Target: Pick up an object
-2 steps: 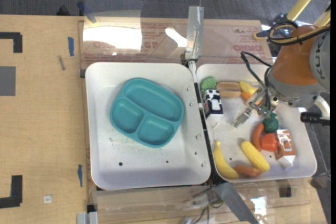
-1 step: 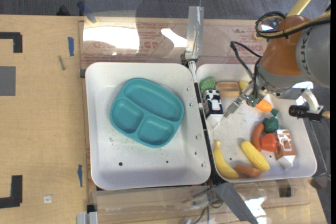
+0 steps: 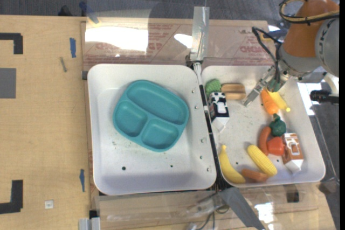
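A divided plate point(image 3: 151, 115) lies in the left bin point(image 3: 102, 89); toy food point(image 3: 261, 159) fills the right bin point(image 3: 315, 164).

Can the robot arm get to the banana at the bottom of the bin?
Probably yes. The banana lies uncovered against the right bin's left wall, with the corn and sausage beside it, so the wall could crowd the gripper.
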`<state>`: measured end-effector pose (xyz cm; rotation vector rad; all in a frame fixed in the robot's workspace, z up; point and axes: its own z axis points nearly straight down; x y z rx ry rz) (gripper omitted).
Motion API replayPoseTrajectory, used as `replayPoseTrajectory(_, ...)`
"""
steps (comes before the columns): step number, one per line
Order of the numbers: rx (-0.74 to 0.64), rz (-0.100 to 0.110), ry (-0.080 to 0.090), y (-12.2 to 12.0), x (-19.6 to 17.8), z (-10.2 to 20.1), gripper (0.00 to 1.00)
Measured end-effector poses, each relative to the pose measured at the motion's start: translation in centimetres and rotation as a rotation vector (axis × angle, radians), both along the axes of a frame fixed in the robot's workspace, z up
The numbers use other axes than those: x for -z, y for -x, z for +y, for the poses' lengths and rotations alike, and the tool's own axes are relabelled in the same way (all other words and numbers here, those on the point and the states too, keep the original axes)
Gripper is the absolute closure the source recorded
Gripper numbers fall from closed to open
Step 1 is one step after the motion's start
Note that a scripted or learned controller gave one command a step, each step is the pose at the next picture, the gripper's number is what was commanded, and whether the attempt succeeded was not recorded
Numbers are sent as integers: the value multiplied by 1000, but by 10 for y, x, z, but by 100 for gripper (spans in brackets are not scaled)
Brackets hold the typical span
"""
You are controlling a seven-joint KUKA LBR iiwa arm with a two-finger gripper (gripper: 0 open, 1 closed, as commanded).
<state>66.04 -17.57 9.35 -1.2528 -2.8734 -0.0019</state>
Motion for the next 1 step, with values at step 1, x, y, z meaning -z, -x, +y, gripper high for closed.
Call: replayPoseTrajectory(1, 118, -14, 4, 36, 5, -1, 0)
